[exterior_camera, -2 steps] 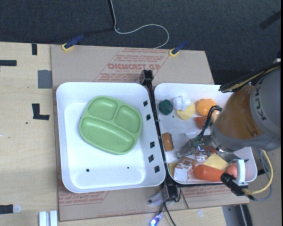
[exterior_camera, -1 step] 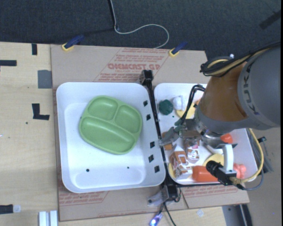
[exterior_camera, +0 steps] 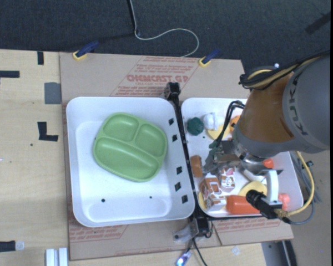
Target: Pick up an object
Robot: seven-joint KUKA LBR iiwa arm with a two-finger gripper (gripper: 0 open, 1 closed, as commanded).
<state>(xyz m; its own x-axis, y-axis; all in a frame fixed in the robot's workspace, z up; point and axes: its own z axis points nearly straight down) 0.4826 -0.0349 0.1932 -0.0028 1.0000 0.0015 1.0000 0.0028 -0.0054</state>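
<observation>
The gripper (exterior_camera: 222,158) sits low over the right bin (exterior_camera: 297,177), a dark cluster of metal just under the arm's wrist, and whether it is spread or pressed together cannot be told — the bulky grey wrist and its shadow hide the tips, and nothing can be seen caught in it. Directly beneath and beside it lie small packets with brown and white print (exterior_camera: 212,190), partly covered by the gripper's body, so their outlines are hard to separate. Just left of the gripper, against the divider between the bins, a small brown object (exterior_camera: 196,165) lies on the white floor. Nearer the bottom edge an orange-red item (exterior_camera: 240,205) rests beside a yellow ring-shaped piece (exterior_camera: 254,190), the latter partly crossed by a white bracket and black cable. Above the gripper a dark green lump (exterior_camera: 195,126) and a small white object (exterior_camera: 209,118) sit close together near the bin's upper left, and a yellow shape (exterior_camera: 223,129) peeks out from behind the arm, mostly hidden. The arm (exterior_camera: 288,112) enters from the right, its orange band broad and rounded above the grey wrist, bent steeply downward so that it covers most of the right bin's upper half. Farther out, the left bin (exterior_camera: 83,165) holds a green divided plate (exterior_camera: 131,145) lying flat, slightly rotated — well apart from the gripper. Both bins rest on a cardboard sheet (exterior_camera: 155,73) with red lettering.
</observation>
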